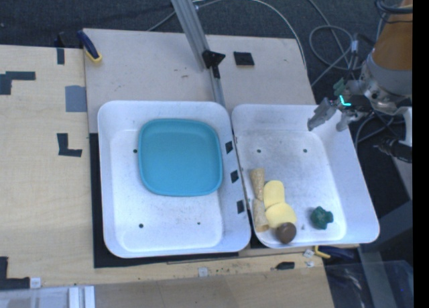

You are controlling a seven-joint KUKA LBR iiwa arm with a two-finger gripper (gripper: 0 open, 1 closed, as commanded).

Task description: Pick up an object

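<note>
The grey arm with its orange band comes in at the 2 o'clock edge of the view, and its two-finger hand (pixel 330 117) hangs over the far right rim of the right-hand shallow white plastic bin (pixel 338 166). Two grey fingers (pixel 318 116) splay outward with a clear gap between them, and nothing sits in that gap; a small teal light glows just above them on the wrist.

The things to pick lie clustered at the 6 o'clock end of that right bin, well apart from the hand. A pale yellow blocky soft piece (pixel 275 204) rests near the bin's left wall, touching a thin tan cone-like stick (pixel 258 198) that lies lengthwise along that wall. A small dark brown rounded object (pixel 286 233) touches the yellow piece at its 6 o'clock end. A small dark green lumpy object (pixel 321 217) sits alone toward 4 o'clock of the yellow piece, near the bin's lower right corner.

The left-hand shallow white plastic bin (pixel 117 186) holds a light blue square plate with rounded corners (pixel 179 157), lying flat in its middle. Both bins stand side by side on the pale desk (pixel 141 65). A slanted grey metal bar (pixel 191 21) runs from 12 o'clock down to the gap between the bins.
</note>
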